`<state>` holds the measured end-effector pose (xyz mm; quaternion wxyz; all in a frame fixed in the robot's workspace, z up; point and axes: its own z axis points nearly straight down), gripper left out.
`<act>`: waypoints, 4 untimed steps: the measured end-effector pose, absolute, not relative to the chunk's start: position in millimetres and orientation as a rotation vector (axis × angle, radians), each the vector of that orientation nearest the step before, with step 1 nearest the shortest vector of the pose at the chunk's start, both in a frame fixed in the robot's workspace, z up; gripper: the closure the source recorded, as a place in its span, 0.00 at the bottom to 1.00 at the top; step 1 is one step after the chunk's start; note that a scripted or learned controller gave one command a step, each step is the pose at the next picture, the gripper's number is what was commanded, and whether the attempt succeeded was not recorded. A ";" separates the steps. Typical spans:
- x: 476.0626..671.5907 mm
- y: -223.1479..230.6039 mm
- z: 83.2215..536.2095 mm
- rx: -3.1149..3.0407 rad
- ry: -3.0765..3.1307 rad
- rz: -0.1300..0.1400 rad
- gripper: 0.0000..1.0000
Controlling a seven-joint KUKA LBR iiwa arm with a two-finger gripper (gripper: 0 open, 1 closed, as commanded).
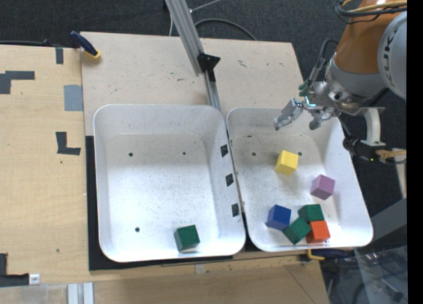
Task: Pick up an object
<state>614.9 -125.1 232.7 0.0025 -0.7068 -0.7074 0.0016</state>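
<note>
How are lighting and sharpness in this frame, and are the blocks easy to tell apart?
Camera view: even, soft light with faint shadows under the blocks; mild glare on the right bin's rim. The yellow block, purple block and blue block read crisply. The pincer looks slightly soft against the white bin, and its metal glints.

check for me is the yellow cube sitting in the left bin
No, the yellow cube lies in the right bin; the left bin holds a green cube.

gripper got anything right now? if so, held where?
Nothing held. The gripper hangs open above the right bin's far end, with no object between its fingers; the yellow cube lies below it, apart.
</note>
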 end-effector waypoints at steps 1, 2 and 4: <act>615.8 -125.1 235.6 -2.218 -2.223 0.001 0.00; 621.5 -120.5 188.7 -2.216 -2.222 0.006 0.00; 610.4 -121.6 88.7 -2.218 -2.221 0.006 0.00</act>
